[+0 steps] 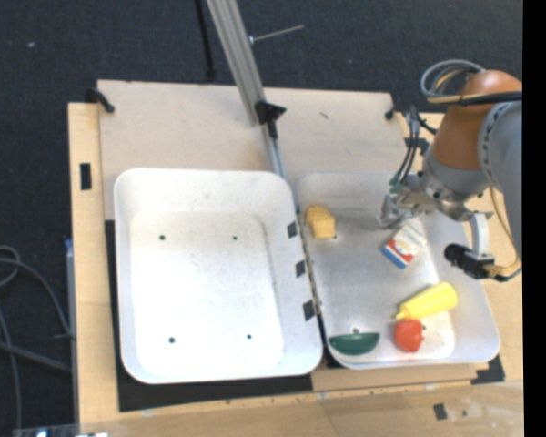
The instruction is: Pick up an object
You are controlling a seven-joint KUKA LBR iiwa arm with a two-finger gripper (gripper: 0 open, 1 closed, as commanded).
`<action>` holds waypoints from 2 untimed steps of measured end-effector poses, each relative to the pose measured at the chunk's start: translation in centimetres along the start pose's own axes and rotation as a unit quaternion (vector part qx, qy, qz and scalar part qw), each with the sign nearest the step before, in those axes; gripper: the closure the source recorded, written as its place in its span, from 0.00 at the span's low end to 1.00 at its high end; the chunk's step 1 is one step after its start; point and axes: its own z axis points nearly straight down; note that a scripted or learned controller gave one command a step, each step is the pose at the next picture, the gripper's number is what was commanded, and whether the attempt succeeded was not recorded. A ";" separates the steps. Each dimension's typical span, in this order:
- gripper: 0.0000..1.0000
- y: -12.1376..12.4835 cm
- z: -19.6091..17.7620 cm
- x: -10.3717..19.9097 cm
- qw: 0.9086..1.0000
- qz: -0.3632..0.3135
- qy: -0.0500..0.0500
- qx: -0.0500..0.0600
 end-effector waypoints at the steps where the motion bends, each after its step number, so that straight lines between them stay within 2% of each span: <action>1: 1.00 -0.5 -5.5 -0.8 1.000 0.003 0.004 0.004; 2: 1.00 -0.3 -9.4 -1.0 1.000 0.001 0.004 0.004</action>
